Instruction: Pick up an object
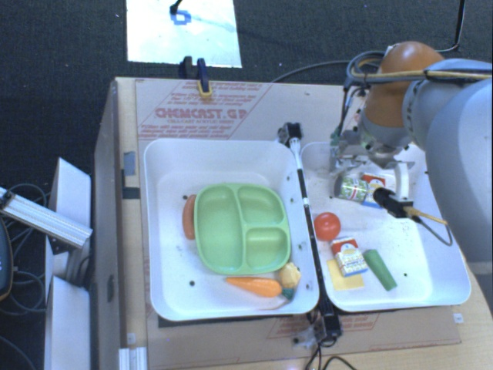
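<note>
The gripper (360, 168) is hanging low over the far end of the right bin (447, 284), just above a small can (353, 188) lying on its side (whether it is clenched or released, I cannot tell). A tomato (327, 225), a small carton (350, 257) and a green cucumber (380, 269) are lying nearer. The arm seems to be lining up on the can; next it needs a straight descent and a firm close.

Green tray (242, 230), red tomato (327, 225)
</note>
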Tool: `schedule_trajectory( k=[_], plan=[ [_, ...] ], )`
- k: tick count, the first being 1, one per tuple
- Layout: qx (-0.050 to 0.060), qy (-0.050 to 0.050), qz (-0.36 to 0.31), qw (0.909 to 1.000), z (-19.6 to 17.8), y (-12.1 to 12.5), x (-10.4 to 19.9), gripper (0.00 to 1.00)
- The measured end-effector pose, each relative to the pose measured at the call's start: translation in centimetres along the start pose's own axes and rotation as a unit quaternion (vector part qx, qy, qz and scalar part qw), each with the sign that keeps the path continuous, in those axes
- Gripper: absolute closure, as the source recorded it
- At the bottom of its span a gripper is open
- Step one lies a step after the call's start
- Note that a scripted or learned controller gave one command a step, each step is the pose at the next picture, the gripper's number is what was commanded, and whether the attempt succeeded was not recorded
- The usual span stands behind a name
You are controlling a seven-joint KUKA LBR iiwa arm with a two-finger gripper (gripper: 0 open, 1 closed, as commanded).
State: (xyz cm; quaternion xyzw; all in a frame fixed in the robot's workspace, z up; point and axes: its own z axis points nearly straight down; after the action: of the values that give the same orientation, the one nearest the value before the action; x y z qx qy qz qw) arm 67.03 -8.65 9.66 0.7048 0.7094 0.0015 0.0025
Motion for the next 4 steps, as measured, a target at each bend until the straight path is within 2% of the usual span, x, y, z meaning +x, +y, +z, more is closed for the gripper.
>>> schedule_trajectory(
  k=[1, 3, 4],
  plan=[
    [0.0, 0.0, 0.0, 1.0, 0.0, 0.0, 0.0, 0.0],
    [0.002, 0.001, 0.003, 1.0, 1.2, -7.0, -0.3, 0.0],
    [0.0, 0.001, 0.002, 1.0, 0.0, -6.8, -0.4, 1.0]
  ],
)
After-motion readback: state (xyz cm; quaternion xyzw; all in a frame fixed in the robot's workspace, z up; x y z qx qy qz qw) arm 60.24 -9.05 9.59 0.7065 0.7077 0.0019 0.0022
